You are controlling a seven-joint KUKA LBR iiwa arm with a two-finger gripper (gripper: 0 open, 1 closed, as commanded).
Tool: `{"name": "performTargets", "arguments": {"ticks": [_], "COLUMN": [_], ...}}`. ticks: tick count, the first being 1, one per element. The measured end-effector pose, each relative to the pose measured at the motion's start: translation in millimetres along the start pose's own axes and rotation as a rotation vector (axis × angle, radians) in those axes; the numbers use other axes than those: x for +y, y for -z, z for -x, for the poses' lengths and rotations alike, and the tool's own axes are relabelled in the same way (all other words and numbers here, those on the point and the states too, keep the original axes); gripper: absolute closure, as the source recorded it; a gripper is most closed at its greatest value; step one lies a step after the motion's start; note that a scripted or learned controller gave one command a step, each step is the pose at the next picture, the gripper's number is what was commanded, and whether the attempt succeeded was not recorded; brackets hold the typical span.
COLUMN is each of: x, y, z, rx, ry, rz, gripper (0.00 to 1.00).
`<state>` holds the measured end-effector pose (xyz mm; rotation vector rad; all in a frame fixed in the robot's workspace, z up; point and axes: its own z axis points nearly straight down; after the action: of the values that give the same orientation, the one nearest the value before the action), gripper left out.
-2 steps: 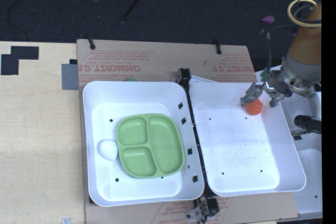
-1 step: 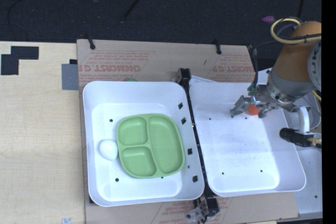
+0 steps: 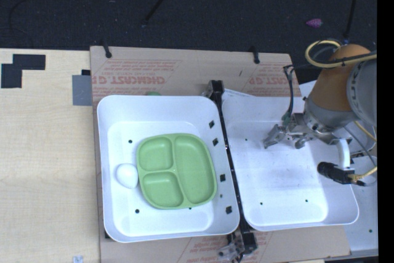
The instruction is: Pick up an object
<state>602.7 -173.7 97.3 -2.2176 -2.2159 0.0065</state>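
Camera view, progress: nothing lifted yet; the pick is all ahead, as I judge it.
My fingers: spread, grasping nothing, at 12 o'clock in the right bin.
Left bin: one green tray; one white egg touching its 9 o'clock edge.
Count: two bins, two objects.

Bench bearing two white bins
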Motion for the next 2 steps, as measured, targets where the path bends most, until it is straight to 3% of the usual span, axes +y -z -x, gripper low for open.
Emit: {"name": "performTargets", "arguments": {"ticks": [1,2], "x": [1,3], "y": [14,78], "z": [1,1], "rx": [-0.001,-0.003], "ry": [-0.002,0.002], "rz": [0.005,0.012], "gripper": [1.00,1.00]}}
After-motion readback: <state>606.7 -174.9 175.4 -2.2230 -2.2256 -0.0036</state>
